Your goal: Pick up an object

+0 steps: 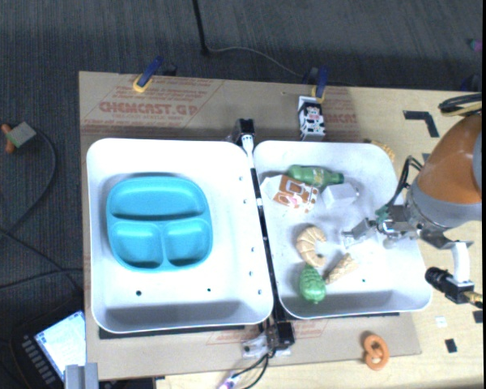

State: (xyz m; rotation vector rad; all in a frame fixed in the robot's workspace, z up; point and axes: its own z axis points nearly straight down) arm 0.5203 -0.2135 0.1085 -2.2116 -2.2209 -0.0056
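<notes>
— Brown board [227, 104] is laid over the desk; is any writing found on it?

— "CHEMCAST GP" is printed in red at its far left. Print on the small packet [296, 193] cannot be read.

— Where is the pincer [363, 230] seen?

— Low in the right bin [405, 294], beside a clear wrapper [340, 194]. Its opening cannot be told, and nothing is seen gripped.

— And the objects?

— A green bottle [314, 175], croissant [312, 244] and green toy [312, 285] are left lying in that bin.
</notes>
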